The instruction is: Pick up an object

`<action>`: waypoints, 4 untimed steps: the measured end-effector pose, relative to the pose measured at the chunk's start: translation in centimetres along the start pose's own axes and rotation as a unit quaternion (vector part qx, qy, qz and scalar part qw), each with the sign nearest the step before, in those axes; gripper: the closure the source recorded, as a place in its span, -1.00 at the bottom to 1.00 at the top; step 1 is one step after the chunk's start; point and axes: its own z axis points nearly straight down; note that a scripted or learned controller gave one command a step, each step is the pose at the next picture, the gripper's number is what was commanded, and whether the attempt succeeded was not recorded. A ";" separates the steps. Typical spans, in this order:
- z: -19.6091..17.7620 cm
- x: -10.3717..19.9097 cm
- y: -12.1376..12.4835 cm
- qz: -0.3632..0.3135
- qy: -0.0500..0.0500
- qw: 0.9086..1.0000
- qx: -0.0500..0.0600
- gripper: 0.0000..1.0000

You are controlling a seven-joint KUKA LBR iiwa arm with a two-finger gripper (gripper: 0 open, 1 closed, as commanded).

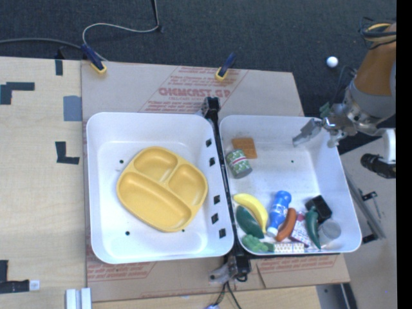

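My gripper [317, 136] hangs over the upper right rim of the right bin [335, 172], open, with nothing between its fingers. Below and left of it, in that bin, lie a brown square block [244, 147] and a small green can [239, 165]. Along the bin's front edge cluster a yellow banana [252, 210], a blue bottle [279, 211], a red sausage [288, 224], a dark green vegetable [246, 224], a black piece [317, 206], a green chili [312, 227] and a grey cup [330, 230].
The left bin [103, 172] holds a yellow divided plate [163, 188]. A black hinge strip [217, 172] runs between the bins. Both stand on cardboard [148, 95] clamped at the back. The middle of the right bin shows bare white floor [283, 169].
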 end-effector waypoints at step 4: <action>9.9 10.2 0.2 -0.001 -0.001 1.000 -0.002 -1.00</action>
